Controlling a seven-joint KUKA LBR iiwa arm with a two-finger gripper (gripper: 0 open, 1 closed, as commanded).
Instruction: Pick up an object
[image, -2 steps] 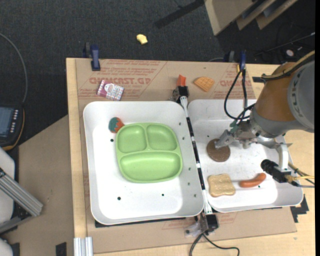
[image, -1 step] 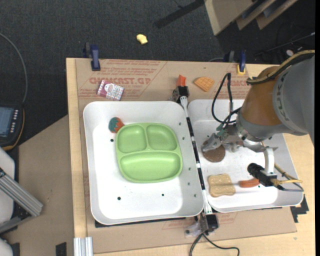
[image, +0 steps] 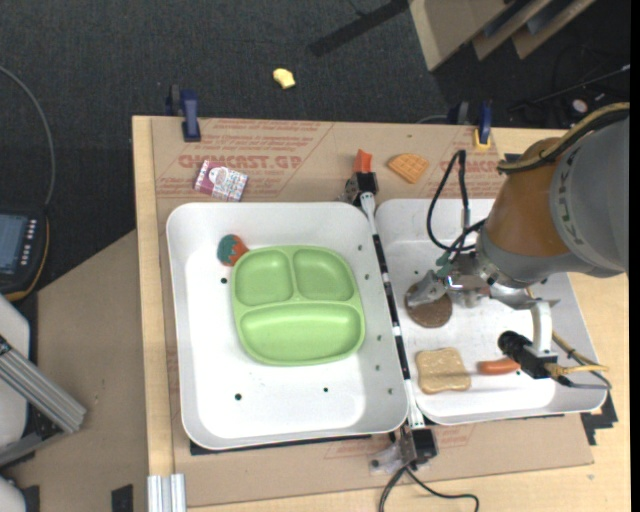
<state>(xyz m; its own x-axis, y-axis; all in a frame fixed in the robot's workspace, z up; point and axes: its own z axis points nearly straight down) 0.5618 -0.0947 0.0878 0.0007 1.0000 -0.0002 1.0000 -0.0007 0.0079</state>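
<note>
In the right bin (image: 480, 225) a brown round disc (image: 432, 314) lies near the left wall. My gripper (image: 432, 291) hangs right over the disc's upper edge, reaching in from the right, and looks very close to it or touching. A tan toast slice (image: 442, 370) lies at the front of that bin, with a small orange stick (image: 496, 367) to its right. The left bin (image: 200, 380) holds a green divided plate (image: 297, 304) and a small red and green piece (image: 232, 249) at the plate's upper left.
On the cardboard behind the bins lie a tan waffle-like cracker (image: 407, 167), a pink packet (image: 221, 180) and an orange-topped clamp (image: 362, 176). Blue clamps (image: 188, 112) grip the bench's back edge. The arm's bulk (image: 570, 210) covers the right bin's right side.
</note>
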